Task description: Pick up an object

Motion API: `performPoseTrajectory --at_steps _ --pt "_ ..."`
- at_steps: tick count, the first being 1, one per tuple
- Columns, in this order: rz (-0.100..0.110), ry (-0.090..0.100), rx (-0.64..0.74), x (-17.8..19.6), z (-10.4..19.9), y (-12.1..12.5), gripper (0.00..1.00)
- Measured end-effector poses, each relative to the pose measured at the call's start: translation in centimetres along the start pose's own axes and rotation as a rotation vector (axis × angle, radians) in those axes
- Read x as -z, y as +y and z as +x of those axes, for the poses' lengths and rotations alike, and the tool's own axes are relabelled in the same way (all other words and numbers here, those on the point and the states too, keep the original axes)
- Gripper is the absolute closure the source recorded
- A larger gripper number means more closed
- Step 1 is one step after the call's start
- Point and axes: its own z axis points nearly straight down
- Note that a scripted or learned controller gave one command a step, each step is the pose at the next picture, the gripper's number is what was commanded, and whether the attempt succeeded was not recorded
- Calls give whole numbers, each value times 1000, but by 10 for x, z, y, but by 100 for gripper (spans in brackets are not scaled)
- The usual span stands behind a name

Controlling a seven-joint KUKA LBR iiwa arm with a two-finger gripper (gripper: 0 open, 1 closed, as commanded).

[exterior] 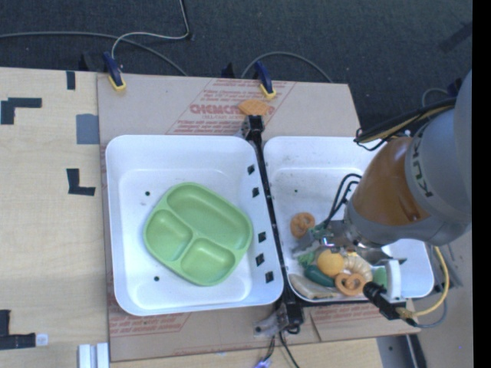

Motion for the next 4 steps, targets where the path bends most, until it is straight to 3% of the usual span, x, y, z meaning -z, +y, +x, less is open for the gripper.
performPoseTrajectory --at_steps 1,2,3,4 --pt "8 1 -2 53 -72 -2 0" --pt "6 3 0 -1 -11 -1 0" --pt "6 4 2 -1 -14 -1 0" --pt "3 1 0 10 -15 0 100"
